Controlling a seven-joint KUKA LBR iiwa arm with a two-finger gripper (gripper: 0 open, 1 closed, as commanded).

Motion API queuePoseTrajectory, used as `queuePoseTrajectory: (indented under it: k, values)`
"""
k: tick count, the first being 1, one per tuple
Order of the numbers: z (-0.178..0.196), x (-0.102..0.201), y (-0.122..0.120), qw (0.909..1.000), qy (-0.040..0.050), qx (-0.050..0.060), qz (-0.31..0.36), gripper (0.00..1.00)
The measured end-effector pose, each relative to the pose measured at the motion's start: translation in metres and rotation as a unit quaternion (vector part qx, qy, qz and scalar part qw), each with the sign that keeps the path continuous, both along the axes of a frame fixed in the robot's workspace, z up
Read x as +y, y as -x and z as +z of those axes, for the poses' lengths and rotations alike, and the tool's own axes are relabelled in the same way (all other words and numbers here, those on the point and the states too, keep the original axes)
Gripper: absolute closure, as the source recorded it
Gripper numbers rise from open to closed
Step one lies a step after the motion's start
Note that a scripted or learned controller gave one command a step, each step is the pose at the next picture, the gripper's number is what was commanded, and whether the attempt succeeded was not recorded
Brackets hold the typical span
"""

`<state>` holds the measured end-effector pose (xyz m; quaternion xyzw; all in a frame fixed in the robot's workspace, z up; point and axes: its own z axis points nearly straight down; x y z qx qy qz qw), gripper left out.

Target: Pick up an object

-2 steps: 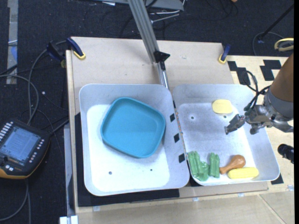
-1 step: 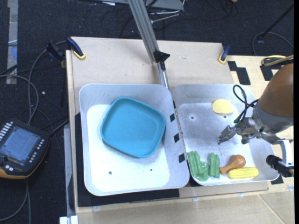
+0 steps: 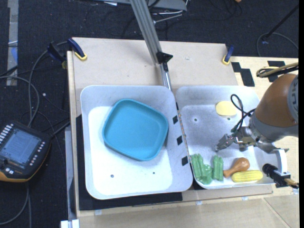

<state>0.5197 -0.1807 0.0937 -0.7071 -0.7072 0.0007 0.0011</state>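
My gripper (image 3: pixel 225 143) hangs over the middle of the right bin (image 3: pixel 204 113), reaching in from the right, with nothing seen between its fingers. Below it, along the bin's front wall, lie two green pieces (image 3: pixel 207 168), a brown drumstick-shaped toy (image 3: pixel 237 166) and a yellow corn cob (image 3: pixel 246 176). A flat yellow piece (image 3: pixel 225 108) rests near the bin's back right. A blue square plate (image 3: pixel 136 129) fills much of the left bin (image 3: pixel 95 127).
A slanted metal pole (image 3: pixel 148 25) runs down from the top to the gap between the bins. A black cable (image 3: pixel 240 109) loops off the wrist. Clamps (image 3: pixel 78 51) hold the bench corners. A pendant (image 3: pixel 19 148) lies on the floor at left.
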Motion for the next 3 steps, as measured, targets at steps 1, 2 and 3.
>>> queuePoseTrajectory:
  k: [1, 2, 3]
  values:
    - [0.012, 0.0, -0.001, 1.0, 0.0005, -0.002, 0.0, 1.0]
    - [0.074, -0.003, 0.0, 1.0, 0.0009, -0.004, 0.0, 1.0]
    - [0.117, -0.008, 0.001, 1.0, 0.0008, -0.003, 0.0, 1.0]
